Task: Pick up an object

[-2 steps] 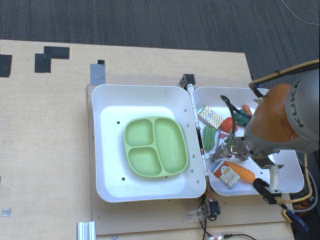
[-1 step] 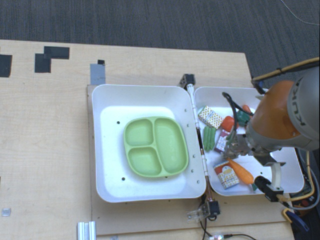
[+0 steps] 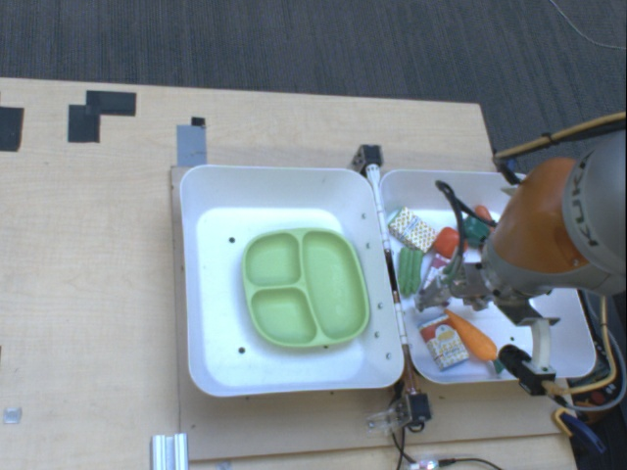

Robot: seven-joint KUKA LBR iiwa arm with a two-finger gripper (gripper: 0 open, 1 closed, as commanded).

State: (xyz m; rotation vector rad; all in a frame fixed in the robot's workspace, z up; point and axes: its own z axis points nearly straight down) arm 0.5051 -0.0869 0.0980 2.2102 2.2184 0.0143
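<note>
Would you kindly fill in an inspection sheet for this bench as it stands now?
Surface: wooden bench bearing two white bins.
Job's things: right bin holds a carrot, a green pod, a patterned packet and a small carton.
Clutter: green divided plate in the left bin.
Tool: tool low over the right bin; finger state unclear.
Cables: wires at the front edge.
Surroundings: dark carpet.

Pale wooden bench (image 3: 88,262) bears two white bins (image 3: 211,262), apparently touching.
</note>
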